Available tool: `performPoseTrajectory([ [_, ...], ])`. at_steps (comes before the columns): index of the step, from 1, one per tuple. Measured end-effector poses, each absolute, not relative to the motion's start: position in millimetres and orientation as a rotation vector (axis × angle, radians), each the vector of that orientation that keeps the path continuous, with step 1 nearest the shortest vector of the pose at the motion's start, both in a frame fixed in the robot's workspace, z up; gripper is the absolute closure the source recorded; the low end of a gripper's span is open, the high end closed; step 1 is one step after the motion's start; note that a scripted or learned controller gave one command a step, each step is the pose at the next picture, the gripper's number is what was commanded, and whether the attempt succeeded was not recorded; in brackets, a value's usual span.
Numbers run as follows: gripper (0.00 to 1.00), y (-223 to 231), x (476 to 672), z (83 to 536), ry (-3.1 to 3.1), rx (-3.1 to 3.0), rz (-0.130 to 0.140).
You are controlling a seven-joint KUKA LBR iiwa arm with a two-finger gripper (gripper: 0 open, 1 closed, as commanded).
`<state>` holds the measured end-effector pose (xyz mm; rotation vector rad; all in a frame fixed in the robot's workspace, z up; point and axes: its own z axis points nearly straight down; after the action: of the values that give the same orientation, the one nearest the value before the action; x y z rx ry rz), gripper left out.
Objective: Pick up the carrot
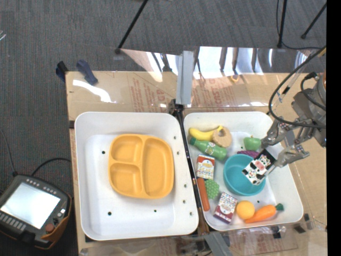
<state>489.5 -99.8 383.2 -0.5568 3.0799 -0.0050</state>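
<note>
The carrot [260, 214] is orange with a green top and lies at the front right corner of the right bin [294, 195], its tip next to an orange ball [245, 210]. My gripper [281, 146] hangs over the right side of this bin, well behind the carrot and apart from it. It is close to a cow-patterned carton [257, 168] that leans tilted over a teal bowl [237, 176]. Whether the carton touches the gripper is unclear.
The right bin also holds a banana [202, 133], a green bottle [210, 149], two small cartons [205, 166] [226, 206], a red sausage [203, 194] and green fruit [251, 142]. A yellow divided plate [141, 165] lies in the left bin [85, 143].
</note>
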Motion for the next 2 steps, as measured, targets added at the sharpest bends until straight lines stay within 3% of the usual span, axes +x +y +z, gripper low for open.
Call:
performPoseTrajectory([
  [1, 0.0, -100, 488.7, 379, 3.089, -0.556, 0.002],
  [2, 0.0, -130, 490.7, 206, 3.145, -0.197, 0.008],
])
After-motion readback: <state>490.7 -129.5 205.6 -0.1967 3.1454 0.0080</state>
